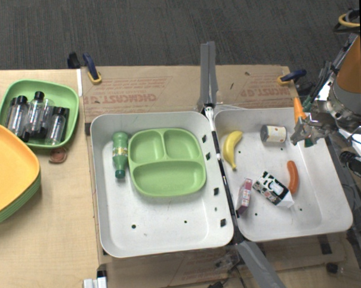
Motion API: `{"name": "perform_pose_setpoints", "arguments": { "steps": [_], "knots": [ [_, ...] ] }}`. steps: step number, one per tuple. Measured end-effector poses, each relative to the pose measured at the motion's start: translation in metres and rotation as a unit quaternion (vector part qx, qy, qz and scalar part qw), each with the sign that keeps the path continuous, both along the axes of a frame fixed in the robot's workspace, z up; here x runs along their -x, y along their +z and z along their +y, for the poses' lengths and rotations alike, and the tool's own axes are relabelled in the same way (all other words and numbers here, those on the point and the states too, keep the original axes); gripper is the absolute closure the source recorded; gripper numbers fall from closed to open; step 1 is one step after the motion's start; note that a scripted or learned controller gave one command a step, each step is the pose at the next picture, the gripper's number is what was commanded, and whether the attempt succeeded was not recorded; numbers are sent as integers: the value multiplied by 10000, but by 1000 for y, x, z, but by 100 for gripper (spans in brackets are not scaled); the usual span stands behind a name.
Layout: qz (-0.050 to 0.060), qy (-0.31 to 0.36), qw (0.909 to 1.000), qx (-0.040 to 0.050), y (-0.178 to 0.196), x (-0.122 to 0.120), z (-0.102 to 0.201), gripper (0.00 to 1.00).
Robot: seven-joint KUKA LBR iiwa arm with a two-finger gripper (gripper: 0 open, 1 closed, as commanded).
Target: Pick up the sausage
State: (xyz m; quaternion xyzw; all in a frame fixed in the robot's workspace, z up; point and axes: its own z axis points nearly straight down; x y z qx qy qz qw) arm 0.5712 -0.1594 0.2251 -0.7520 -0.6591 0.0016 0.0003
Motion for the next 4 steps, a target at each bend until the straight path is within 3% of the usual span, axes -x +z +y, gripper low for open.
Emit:
{"name": "perform_pose_setpoints", "arguments": {
  "steps": [1, 2, 3, 4],
  "knots": [
    [4, -966, 9953, 0, -116, -35, -23, 100],
    [0, -74, 10000, -9, -100, 12, -21, 100],
    [-9, 29, 10000, 1, -21, -57, 10, 100],
    [-15, 941, 9956, 5, -92, -42, -48, 100]
  ]
}}
